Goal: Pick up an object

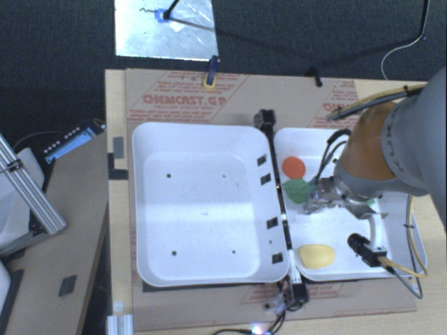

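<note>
Green object (296, 190), rumpled and soft-looking, sits at the left side of the right bin (349, 260), just near of an orange ball (294, 166) and far of a yellow lump (316, 255), gripper (316, 199) touching its right edge, jaw opening indiscernible.

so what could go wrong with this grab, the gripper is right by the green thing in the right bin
1. The green object lies touching the orange ball, so a closing gripper might nudge the ball or catch both.
2. The green object sits close to the right bin's left wall by the divider, leaving little room on that side.
3. The yellow object seems far enough away to stay undisturbed.
</note>
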Robot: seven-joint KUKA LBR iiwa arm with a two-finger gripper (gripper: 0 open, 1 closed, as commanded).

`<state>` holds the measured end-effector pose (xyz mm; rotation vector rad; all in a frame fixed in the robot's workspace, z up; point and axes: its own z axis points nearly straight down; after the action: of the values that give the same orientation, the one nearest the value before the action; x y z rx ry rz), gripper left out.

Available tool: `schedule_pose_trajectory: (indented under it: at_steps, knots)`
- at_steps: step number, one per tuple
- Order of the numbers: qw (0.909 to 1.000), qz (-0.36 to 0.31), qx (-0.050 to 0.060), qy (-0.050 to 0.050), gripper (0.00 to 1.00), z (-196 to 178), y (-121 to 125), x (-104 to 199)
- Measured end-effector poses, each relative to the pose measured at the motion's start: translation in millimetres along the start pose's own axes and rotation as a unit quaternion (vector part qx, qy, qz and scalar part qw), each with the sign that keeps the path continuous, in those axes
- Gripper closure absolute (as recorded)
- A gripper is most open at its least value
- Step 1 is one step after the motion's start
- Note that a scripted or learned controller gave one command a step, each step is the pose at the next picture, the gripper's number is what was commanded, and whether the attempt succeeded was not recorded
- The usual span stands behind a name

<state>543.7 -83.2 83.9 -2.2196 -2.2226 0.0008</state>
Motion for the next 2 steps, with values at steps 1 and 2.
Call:
schedule_pose_trajectory:
  at_steps: [1, 2]
  knots:
    - [1.0000, 0.000, 0.000, 0.000, 1.00, -0.2, -7.0, 0.7]
    - [1.0000, -0.001, -0.002, 0.000, 1.00, -1.0, 14.3, -5.1]
